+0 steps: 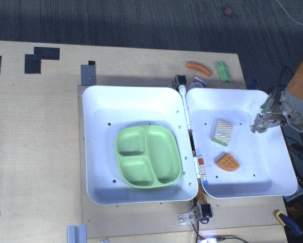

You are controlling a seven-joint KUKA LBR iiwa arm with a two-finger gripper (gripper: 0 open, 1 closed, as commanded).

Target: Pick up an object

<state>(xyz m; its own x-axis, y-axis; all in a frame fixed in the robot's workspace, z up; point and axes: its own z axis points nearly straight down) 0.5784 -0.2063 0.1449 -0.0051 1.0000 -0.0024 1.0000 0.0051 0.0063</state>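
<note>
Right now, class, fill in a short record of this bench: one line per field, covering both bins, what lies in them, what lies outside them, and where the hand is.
left bin: holds a green divided tray
right bin: holds a patterned block and an orange waffle-like piece, lying apart
hand: over the right bin's right side, nothing seen between its fingers
behind the bins: orange sausage-like toy and green toy on the bench
task state: nothing picked up yet
</note>
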